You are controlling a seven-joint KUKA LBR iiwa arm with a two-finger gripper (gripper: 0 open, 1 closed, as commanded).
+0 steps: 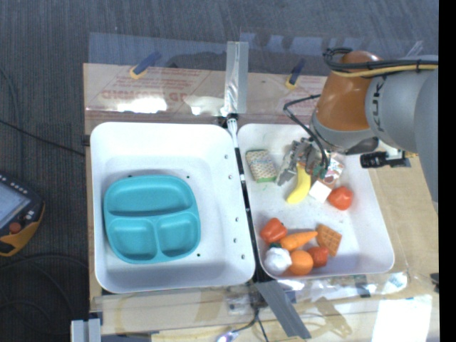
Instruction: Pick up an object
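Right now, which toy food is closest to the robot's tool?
The yellow banana. It lies right under the tool, while the tomato and carrot sit farther away.

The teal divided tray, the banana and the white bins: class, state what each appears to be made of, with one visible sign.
Teal divided tray: likely moulded plastic, matte; uniform colour, rounded compartments.
Banana: probably plastic toy food; flat, even yellow.
White bins: apparently smooth plastic; rounded corners, soft sheen.

Smooth glossy white plastic bins [214, 137]; matt teal plastic tray [151, 217]; glossy plastic toy food [300, 242]; bare wood bench [114, 91]; metal end effector [293, 164].
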